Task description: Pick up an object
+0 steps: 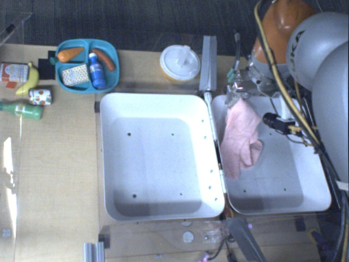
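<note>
The pink cloth [241, 137] lay at the left wall of the right bin [283, 195], its long axis running from 6 to 12 o'clock. Soft and light, it would likely bunch; its top end suited pinching. There the hand [235, 90] appeared clenched on it.

We see a pale wooden tabletop [54, 162] bearing two shallow white plastic bins [155, 154] side by side. Behind them sit a blue divided tray [112, 70] of toy food and a round white-lidded tub [180, 63]. At the left edge lie a yellow toy banana [28, 79], a small printed can [40, 96] and a green bottle [23, 110].
</note>
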`<state>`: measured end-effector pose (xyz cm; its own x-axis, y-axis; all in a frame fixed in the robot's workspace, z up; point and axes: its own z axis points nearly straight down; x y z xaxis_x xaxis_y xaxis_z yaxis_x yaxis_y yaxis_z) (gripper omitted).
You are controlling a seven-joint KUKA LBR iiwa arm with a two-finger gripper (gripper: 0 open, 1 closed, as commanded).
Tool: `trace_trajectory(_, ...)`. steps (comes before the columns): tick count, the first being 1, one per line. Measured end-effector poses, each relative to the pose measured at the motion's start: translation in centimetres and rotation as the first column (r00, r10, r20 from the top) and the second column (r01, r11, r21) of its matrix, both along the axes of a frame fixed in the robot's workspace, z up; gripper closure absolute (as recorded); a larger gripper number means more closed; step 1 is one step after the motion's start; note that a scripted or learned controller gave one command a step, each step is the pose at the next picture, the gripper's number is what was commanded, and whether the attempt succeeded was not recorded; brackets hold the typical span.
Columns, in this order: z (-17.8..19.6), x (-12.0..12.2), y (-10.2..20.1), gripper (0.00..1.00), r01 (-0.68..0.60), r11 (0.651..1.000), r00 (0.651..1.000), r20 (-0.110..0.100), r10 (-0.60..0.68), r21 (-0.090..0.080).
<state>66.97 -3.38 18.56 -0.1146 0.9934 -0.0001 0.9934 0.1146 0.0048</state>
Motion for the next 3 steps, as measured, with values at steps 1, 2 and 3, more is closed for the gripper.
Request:
trace_trajectory(1,1.1,0.0,0.4,1.0,-0.393,0.919,0.919,0.0,0.393,-0.002)
trace_trajectory(2,2.4,0.0,-2.9,1.0,-0.263,0.965,0.965,-0.002,0.263,-0.002)
trace_trajectory(3,2.4,0.0,-2.9,0.0,-0.263,0.965,0.965,-0.002,0.263,-0.002)
